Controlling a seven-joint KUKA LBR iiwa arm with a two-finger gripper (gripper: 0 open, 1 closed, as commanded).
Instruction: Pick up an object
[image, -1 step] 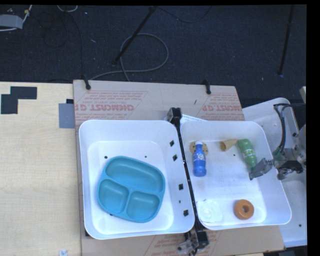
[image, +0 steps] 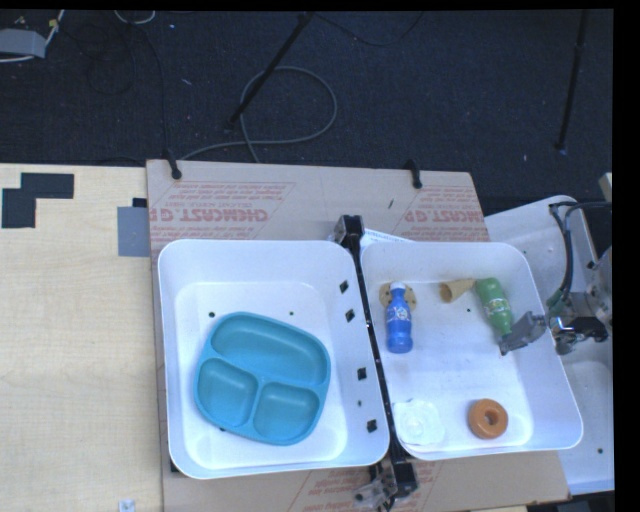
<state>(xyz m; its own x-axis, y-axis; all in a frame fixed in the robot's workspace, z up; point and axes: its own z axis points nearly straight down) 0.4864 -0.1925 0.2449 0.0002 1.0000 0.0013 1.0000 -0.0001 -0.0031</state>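
Gripper at the right bin's edge, green bottle closest.

The gripper (image: 527, 333) sits over the right bin's (image: 450, 440) right wall; whether it grips anything I cannot tell. The green bottle (image: 493, 305) lies just to its left, long axis running roughly up-down in the view. The blue bottle (image: 398, 318) and donut (image: 488, 418) lie farther off.

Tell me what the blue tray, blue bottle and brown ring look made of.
Blue tray: likely moulded plastic, an even colour with smooth, rounded compartments. Blue bottle: probably plastic, glossy with a white cap and label. Brown ring: matte, doughnut-like, perhaps foam or rubber; too small to be sure.
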